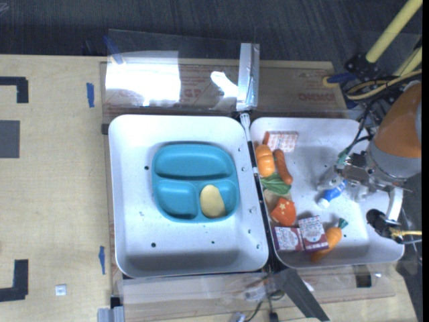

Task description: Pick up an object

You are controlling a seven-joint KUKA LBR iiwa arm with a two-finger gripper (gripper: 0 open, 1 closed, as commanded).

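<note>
The right white bin [315, 129] holds several toy foods along its left side: a red-and-white box [281, 140], an orange piece [265, 159], a sausage [283, 168], a green leafy piece [275, 185] and a red tomato-like piece [284, 210]. Two dark red cartons [299, 235] and a carrot [328, 237] lie near the front wall. A small blue-and-white bottle [330, 194] lies mid-bin. My gripper [347, 174] hangs low over the bin's right half, just up and right of that bottle. I cannot tell whether it touches the bottle.
The left white bin [127, 180] carries a blue divided tray [191, 170] with a yellow oval object [212, 200] in its lower right compartment. A clear plastic sheet and a metal bracket [247, 76] stand behind the bins. Cables and yellow bars [395, 25] crowd the far right.
</note>
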